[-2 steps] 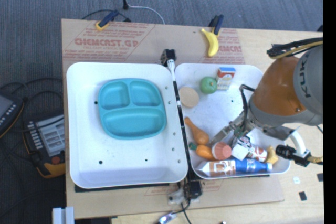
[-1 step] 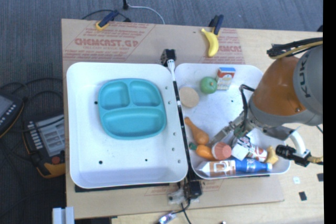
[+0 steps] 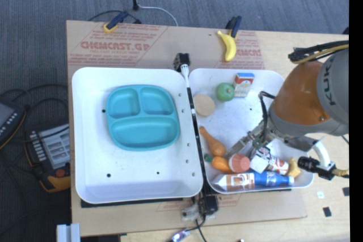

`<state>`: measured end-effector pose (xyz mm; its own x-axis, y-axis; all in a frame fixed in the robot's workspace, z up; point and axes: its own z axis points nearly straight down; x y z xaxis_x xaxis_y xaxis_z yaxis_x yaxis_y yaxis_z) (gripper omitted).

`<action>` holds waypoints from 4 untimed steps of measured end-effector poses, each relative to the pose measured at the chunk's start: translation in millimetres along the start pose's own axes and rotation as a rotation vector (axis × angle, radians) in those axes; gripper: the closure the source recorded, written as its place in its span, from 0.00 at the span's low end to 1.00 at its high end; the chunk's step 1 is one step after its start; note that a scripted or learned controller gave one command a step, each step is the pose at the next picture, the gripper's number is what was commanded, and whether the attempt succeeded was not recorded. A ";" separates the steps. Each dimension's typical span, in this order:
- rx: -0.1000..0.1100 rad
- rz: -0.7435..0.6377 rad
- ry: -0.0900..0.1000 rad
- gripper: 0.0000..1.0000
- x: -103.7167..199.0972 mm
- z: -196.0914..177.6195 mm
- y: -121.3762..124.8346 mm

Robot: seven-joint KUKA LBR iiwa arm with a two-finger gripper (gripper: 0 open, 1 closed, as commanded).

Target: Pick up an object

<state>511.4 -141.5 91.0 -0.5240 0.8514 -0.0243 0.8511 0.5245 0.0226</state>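
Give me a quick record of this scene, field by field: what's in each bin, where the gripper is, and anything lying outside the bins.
left bin: blue divided plate
right bin: green apple, small carton, round tan disc, two carrots, red-capped item, tube along the front wall
gripper: low in the right bin's front half, above the clutter; finger state unclear
outside bins: banana on the board behind the right bin
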 end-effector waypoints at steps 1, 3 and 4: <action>0.012 -0.313 0.019 0.00 -65.6 3.6 6.8; 0.016 -0.330 0.025 1.00 -67.0 -41.0 77.8; 0.017 -0.329 0.026 0.00 -66.8 -40.5 77.4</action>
<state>611.0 -157.5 134.9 -0.7715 0.6363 -0.0020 0.6363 0.7715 0.0011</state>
